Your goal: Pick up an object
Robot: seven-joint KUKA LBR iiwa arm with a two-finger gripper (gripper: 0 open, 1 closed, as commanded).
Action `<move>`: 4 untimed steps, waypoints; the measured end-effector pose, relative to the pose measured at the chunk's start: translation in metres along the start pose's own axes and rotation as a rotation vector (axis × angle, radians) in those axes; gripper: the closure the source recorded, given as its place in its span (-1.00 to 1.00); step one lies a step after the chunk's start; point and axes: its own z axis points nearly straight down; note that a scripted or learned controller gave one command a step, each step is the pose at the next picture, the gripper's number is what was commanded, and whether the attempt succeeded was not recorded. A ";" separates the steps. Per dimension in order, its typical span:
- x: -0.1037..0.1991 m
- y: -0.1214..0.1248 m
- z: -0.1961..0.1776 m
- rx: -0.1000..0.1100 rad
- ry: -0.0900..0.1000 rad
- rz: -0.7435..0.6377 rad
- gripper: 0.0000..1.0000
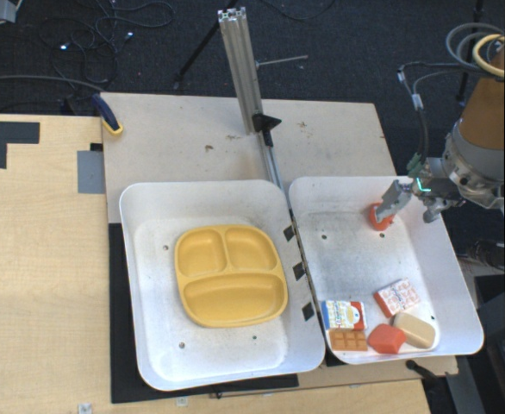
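Gripper (pixel 412 198): we see it over the right bin (pixel 356 257)'s far right part; finger spread unreadable to us.
Red object (pixel 380 216): at the left fingertip, contact unclear.
Packets cluster (pixel 377 317): well nearer the camera, against the near rim.
Yellow tray (pixel 230 274): far left, in the left bin (pixel 149 317).
Open floor: between gripper and cluster.
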 end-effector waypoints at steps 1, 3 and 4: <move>0.000 0.000 0.000 -0.001 0.000 0.000 -1.00; -0.013 -0.003 0.105 0.006 0.001 0.001 -1.00; -0.006 -0.009 0.152 0.006 0.002 0.000 -1.00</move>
